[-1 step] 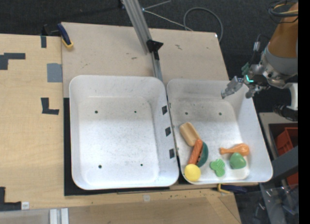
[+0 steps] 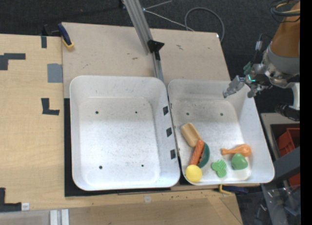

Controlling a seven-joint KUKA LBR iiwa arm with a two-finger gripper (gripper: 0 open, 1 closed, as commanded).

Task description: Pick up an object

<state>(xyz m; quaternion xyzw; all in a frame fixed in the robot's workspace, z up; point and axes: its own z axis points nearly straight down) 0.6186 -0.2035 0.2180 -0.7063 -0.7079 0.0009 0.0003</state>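
One gripper [image 2: 241,87] hangs over the right bin's [image 2: 253,121] far corner; fingers spread, gripping nothing.

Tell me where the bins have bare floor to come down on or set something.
The left bin has bare floor from wall to wall. In the right bin, the upper half is open, between the far wall and the bread roll. The near end is crowded: carrot, lemon, green pieces and orange piece sit close together.

No legible txt or labels anywhere
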